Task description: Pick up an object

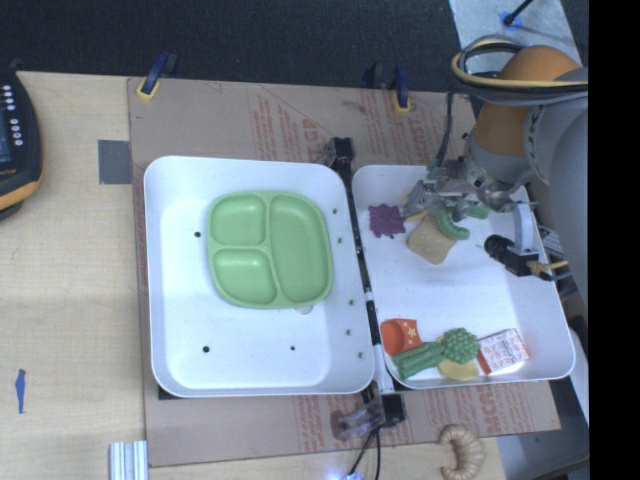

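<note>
We see the gripper (440, 206) low over the far edge of the right bin (520, 318), but we cannot tell whether it is open or closed. Just beneath it lies a tan block (432, 243) with a green curved piece (457, 230) touching it, and a purple toy (386, 220) sits near the bin's far left corner. Along the near edge lie a red piece (399, 335), a broccoli toy (440, 352) and a small carton (503, 350). The left bin (180, 298) carries a green divided plate (270, 248).
</note>
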{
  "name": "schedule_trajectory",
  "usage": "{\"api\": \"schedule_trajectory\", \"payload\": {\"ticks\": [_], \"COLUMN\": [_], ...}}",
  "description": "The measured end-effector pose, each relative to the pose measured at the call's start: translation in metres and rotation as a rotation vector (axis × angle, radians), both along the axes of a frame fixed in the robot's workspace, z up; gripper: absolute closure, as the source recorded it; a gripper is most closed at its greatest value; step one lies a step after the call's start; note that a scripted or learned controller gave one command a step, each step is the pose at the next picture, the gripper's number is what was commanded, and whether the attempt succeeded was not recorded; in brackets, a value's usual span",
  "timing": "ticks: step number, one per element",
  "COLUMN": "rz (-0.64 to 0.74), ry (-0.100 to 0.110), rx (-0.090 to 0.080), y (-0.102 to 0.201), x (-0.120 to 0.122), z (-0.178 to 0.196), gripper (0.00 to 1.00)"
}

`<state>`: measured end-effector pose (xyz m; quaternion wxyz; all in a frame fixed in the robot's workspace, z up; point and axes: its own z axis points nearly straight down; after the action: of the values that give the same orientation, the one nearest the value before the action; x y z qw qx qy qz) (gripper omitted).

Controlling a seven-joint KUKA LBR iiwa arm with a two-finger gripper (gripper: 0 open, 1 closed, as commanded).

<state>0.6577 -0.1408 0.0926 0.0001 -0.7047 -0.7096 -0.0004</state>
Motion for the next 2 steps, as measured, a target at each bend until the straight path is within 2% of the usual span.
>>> {"api": "schedule_trajectory", "payload": {"ticks": [1, 2], "rz": [-0.005, 0.002], "ry": [0.012, 0.009], "rx": [0.000, 0.002], "y": [-0.009, 0.044], "x": [-0.089, -0.114], "z": [-0.001, -0.002], "gripper": [0.00, 0.00]}}
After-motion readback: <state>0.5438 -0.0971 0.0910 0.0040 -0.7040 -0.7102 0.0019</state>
